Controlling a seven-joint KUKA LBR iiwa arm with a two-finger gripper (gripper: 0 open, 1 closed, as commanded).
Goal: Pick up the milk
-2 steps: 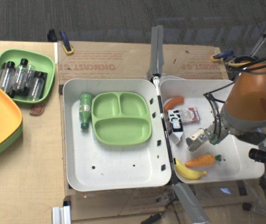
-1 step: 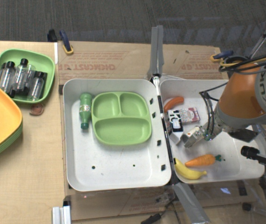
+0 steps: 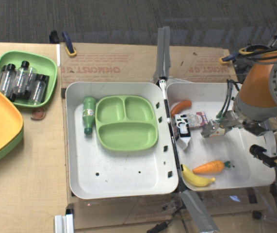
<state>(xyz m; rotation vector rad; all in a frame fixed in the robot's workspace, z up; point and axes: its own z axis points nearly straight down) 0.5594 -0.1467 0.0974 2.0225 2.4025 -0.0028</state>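
A wooden desk [image 3: 26, 188] with brown cardboard laid over its middle stands on dark grey carpet and carries two shallow white bins side by side. The grey arm with its orange band comes in from the right, and its jaws [image 3: 210, 129] hang low over the right bin [image 3: 254, 171], near its centre. Whether they are parted or closed cannot be told from this angle, and nothing is seen between them.

The milk [image 3: 183, 128], a small carton with a dark printed face, lies just left of the jaws against the bin's left wall. Between it and the jaws sits a pink-and-white packet [image 3: 196, 118], close to both. Up and left of the jaws lies an orange sausage-shaped item [image 3: 181, 106]. Below the jaws rests a carrot [image 3: 212, 167], and just under that a banana [image 3: 196, 177] at the bin's lower left corner.

Well to the left of the jaws, the left bin [image 3: 119, 178] holds a green divided plate [image 3: 126, 122] with a green bottle [image 3: 88, 114] lying beside it. Far left on the desk sit a green dish of small bottles [image 3: 24, 78] and stacked yellow plates [image 3: 0, 127].
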